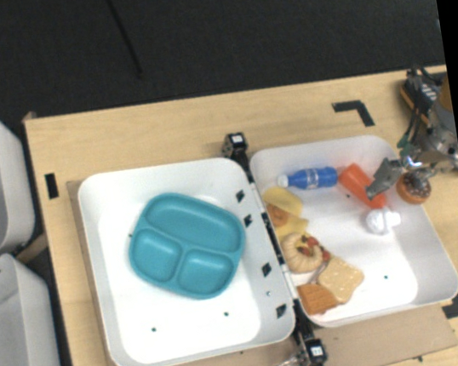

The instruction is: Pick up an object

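- Jaws (pixel 381 182) of the grey arm hang over the upper right part of the right bin (pixel 425 276), reaching in from the right edge; whether they are wide or narrow I cannot tell, and nothing shows clearly between them.
- Orange cup (pixel 355 181) lies on its side just left of the jaws, touching or nearly touching them.
- Small white object (pixel 381 221) sits on the bin floor just below the jaws.
- Round brown-and-orange item (pixel 414 187) rests at the bin's right rim, beside the wrist.
- Blue bottle (pixel 312 178) with a white cap lies flat near the bin's top wall, left of the orange cup.
- Yellow toy food (pixel 284 205) sits below the bottle's cap end, against the left wall of the right bin.
- Round pastry-like piece (pixel 304 252) with red markings lies beneath the yellow food.
- Two toast-like slices (pixel 331 285) overlap in the bin's lower left corner.
- Left bin (pixel 122 324) holds a teal divided plate (pixel 187 245), lying flat and turned at a slant, well apart from the jaws.
- Both bins sit side by side on the pale wooden counter (pixel 144 135).
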Robot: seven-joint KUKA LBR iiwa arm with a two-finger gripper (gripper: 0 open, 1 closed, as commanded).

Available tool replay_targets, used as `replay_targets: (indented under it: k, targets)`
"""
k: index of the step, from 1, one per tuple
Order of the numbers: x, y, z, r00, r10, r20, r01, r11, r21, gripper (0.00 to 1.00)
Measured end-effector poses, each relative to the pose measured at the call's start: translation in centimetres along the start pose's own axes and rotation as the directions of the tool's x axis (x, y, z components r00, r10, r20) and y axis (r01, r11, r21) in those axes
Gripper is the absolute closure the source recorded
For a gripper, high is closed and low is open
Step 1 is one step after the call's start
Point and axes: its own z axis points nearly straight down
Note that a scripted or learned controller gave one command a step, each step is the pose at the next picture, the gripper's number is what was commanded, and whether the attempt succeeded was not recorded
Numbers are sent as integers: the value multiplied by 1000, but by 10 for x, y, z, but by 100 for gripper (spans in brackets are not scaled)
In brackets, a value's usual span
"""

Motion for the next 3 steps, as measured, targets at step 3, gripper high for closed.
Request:
replay_targets:
  k: [3]
  targets:
    - [3,-2,97,1000,0,-2,0,1000,-3,0]
